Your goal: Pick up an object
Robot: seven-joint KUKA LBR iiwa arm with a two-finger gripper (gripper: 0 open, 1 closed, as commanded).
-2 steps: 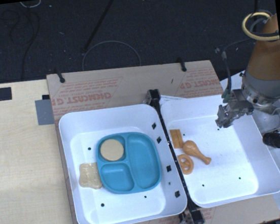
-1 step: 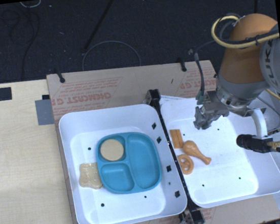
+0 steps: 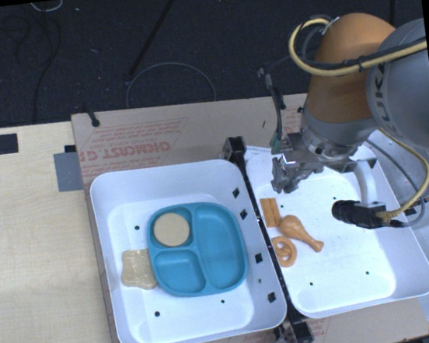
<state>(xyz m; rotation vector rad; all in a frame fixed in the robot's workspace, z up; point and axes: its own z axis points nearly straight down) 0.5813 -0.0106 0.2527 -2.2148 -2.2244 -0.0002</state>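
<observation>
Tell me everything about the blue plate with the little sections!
The blue tray looks like smooth plastic, roughly square with rounded corners, split by ridges into three compartments: two on its left, one long one on its right. It lies flat in the left bin. A round tan disc sits in the upper-left compartment. A pale bread-like slice lies against its left edge.

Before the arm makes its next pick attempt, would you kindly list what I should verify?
1. Targets in right bin: drumstick, pretzel, orange strip present: ok.
2. Gripper above a target: not ok, it hangs farther back than the strip.
3. Drumstick apart from pretzel: not ok, crowded together.
4. Strip away from bin wall: not ok, beside it.
5. Blue tray out of the way, in left bin: ok.
</observation>
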